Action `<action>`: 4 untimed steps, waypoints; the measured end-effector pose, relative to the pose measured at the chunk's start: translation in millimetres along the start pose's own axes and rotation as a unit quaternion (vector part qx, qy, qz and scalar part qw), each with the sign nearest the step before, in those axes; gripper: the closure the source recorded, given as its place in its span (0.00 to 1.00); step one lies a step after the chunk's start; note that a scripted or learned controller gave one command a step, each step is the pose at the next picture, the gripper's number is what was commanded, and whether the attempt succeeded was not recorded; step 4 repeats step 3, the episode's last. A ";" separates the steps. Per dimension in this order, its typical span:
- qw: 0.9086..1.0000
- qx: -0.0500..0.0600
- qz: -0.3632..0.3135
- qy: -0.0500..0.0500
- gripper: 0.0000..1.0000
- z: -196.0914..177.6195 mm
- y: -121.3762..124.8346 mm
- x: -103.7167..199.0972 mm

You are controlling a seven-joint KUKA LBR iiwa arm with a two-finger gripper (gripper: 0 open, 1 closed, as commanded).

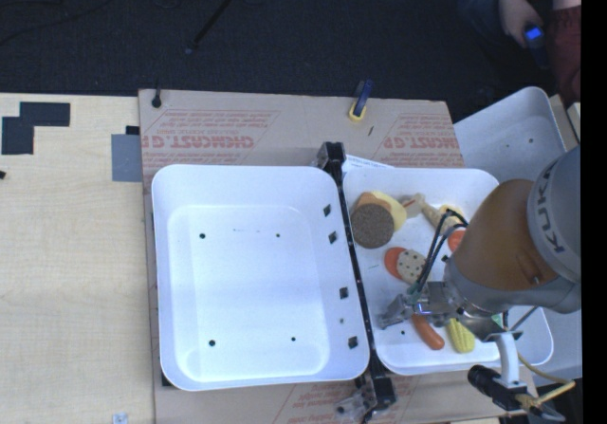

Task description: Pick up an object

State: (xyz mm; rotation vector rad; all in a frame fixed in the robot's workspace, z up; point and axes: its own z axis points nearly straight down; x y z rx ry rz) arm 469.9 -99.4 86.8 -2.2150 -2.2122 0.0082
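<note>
Gripper (396, 310) low in right bin (398, 360), finger state unclear. Orange carrot-like toy (428, 334) beside it probably light, slippery. Grasp across its middle.

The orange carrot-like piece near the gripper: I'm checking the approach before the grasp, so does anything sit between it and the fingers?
Nothing visible does. The gripper is low in the right bin, with the orange piece just beside it. The yellow piece lies on the orange piece's far side, out of the way.
</note>
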 end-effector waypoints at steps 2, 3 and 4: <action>1.000 -0.009 -0.005 -0.001 1.00 -106.0 38.9 75.7; 1.000 -0.008 -0.002 -0.002 1.00 -101.8 130.3 109.7; 1.000 -0.008 -0.002 -0.002 1.00 -101.8 130.3 109.7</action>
